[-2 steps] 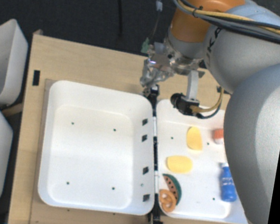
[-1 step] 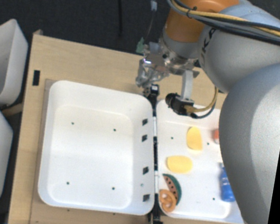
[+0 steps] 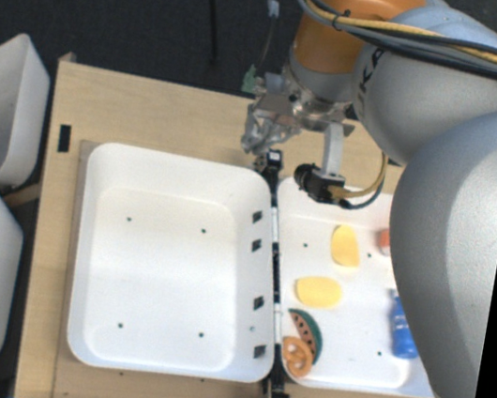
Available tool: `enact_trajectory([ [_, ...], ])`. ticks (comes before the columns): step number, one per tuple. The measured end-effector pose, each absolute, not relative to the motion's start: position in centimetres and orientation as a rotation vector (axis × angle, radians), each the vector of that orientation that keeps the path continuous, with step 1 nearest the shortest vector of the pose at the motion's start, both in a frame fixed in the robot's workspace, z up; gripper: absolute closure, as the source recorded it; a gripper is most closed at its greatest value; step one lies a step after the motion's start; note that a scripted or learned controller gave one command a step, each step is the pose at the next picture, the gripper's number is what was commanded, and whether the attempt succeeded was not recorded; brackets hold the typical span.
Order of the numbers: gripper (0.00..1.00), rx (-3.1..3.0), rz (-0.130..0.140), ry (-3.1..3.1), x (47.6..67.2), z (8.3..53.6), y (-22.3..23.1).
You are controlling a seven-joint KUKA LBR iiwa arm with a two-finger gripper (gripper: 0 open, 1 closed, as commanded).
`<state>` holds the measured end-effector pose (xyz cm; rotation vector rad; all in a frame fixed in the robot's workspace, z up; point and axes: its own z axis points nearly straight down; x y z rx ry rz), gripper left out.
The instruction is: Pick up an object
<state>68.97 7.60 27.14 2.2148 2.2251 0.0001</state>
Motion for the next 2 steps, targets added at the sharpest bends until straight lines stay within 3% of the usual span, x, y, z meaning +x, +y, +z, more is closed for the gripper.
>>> enact_trajectory([
  [2, 1.0, 2.215, -0.002, 2.226, 68.96, 27.45, 8.04],
])
